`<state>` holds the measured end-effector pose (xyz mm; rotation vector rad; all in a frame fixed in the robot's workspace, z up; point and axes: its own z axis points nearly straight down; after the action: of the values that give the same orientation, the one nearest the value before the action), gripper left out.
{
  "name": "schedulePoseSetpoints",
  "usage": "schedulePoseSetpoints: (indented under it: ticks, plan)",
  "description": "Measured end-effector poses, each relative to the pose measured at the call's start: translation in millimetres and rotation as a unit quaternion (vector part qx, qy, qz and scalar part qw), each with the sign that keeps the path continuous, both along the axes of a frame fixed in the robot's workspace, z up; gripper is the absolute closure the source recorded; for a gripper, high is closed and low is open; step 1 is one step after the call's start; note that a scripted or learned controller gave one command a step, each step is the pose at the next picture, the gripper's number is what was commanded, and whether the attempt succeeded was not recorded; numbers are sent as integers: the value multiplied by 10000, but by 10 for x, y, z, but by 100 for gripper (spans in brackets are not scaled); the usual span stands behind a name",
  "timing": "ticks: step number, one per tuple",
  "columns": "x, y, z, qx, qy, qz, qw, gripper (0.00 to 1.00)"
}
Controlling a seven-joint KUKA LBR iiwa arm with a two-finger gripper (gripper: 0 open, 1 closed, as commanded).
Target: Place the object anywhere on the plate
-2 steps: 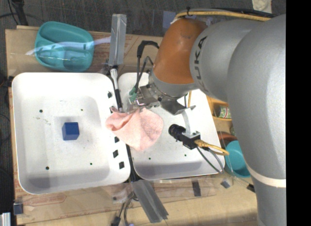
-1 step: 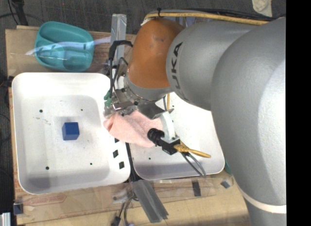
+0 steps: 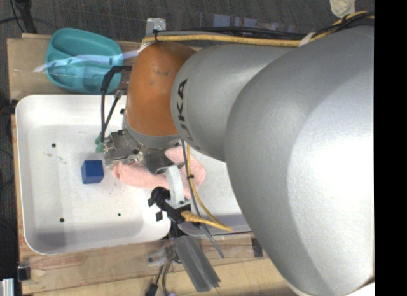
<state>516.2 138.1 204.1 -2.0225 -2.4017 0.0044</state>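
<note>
Wooden bench (image 3: 16, 53) under the white bin (image 3: 38, 225), teal scoop (image 3: 79, 59) at the far left. Your blue block (image 3: 93, 172) sits loose on the bin floor, just left of the pink plate (image 3: 137, 175). Arm (image 3: 267, 123) hangs over that plate and hides the gripper, so I can't tell its state. Block's not on the plate yet.

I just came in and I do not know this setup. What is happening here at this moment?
A grey KUKA arm with an orange band reaches in from the right over the left white bin. Its wrist hangs low above a pink plate, which it partly hides. A small blue cube lies on the bin floor just left of the plate, not on it. So the placing looks not yet done. A teal object sits beyond the bin.
</note>
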Motion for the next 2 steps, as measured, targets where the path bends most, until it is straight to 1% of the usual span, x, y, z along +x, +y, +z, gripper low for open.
schedulePoseSetpoints:
  ticks: [1,2]
  plan:
    - [618,552,-298,-2,10,247,9997,100]
    - [885,-101,-4,3,-1,100,9999,100]
